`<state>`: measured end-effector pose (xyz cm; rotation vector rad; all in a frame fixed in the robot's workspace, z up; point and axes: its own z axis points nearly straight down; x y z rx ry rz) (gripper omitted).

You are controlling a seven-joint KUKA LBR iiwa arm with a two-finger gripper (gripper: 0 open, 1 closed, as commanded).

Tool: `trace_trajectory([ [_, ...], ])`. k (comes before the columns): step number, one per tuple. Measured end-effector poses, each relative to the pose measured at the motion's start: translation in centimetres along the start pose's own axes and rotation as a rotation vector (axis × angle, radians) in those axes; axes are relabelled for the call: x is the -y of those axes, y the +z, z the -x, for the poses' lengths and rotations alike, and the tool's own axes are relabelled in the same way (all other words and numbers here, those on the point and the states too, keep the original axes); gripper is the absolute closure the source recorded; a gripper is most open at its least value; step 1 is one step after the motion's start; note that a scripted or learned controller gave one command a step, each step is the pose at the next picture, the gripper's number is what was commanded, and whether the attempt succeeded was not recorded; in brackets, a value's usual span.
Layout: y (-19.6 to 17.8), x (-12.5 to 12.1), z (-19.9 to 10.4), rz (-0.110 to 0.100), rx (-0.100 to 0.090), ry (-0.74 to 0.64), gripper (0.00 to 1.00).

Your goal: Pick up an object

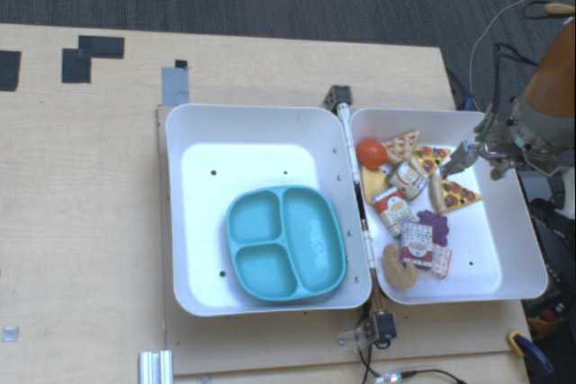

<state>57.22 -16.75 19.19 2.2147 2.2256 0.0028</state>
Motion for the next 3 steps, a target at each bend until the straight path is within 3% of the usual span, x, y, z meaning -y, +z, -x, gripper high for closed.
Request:
trace_trajectory([
  [1, 9.5, 5.2, -2.7, 0.008, 0.002, 0.004, 0.0],
  [2, 8.5, 5.1, -2.8, 0.011, 0.001, 0.001, 1.0],
  [3, 8.5, 5.1, -2.8, 0.011, 0.001, 0.001, 0.0],
])
